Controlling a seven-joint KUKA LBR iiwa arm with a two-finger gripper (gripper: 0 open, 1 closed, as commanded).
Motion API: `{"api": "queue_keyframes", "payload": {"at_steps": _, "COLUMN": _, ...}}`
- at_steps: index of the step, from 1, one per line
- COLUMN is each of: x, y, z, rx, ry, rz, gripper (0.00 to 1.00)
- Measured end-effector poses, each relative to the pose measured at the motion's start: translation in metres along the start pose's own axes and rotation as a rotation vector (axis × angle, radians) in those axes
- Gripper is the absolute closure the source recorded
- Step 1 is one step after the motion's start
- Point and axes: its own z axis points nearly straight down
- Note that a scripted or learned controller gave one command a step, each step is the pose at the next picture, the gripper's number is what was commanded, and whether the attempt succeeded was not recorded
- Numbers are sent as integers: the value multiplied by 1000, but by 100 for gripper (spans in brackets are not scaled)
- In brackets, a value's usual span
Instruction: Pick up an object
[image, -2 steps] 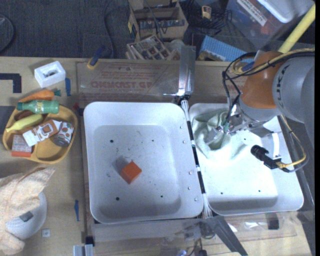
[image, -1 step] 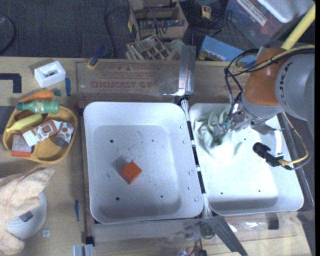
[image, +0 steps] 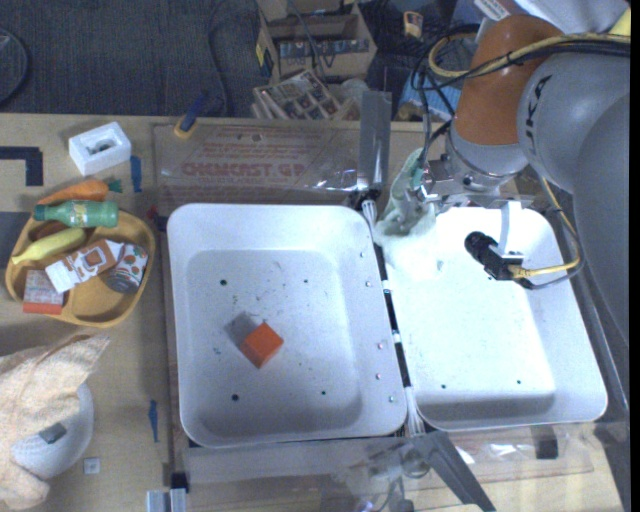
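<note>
Overhead slanted view of the two-bin workcell, task at an early stage. The only loose object, an orange block (image: 263, 345), lies on the floor of the left bin (image: 200, 235), a little below and left of that bin's centre, well apart from every wall and untouched. The arm (image: 560, 95) enters from the right, and its gripper (image: 408, 205) hangs over the upper left corner of the right bin (image: 560, 390), close to the divider between the bins; whether the jaws stand open or closed cannot be told here, and nothing is seen between them. By this evidence no pick is yet made: the traverse across the divider, the descent and the closing all remain. The block appears roughly cubic, so it shows no marked long axis; it sits turned so that its corners, not its faces, point toward the bin walls, one corner toward the viewer.
</note>
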Motion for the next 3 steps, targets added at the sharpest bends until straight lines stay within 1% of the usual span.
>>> {"api": "queue_keyframes", "payload": {"at_steps": 1, "x": -52, "y": -9, "z": -51, "rx": -3, "ry": -1, "rz": -342, "gripper": 100}}
{"api": "queue_keyframes", "payload": {"at_steps": 2, "x": -56, "y": -67, "z": -33, "rx": 1, "ry": 2, "rz": -386, "gripper": 100}}
{"api": "queue_keyframes", "payload": {"at_steps": 3, "x": -31, "y": -35, "z": -18, "rx": 0, "ry": 0, "rz": -112, "gripper": 100}}
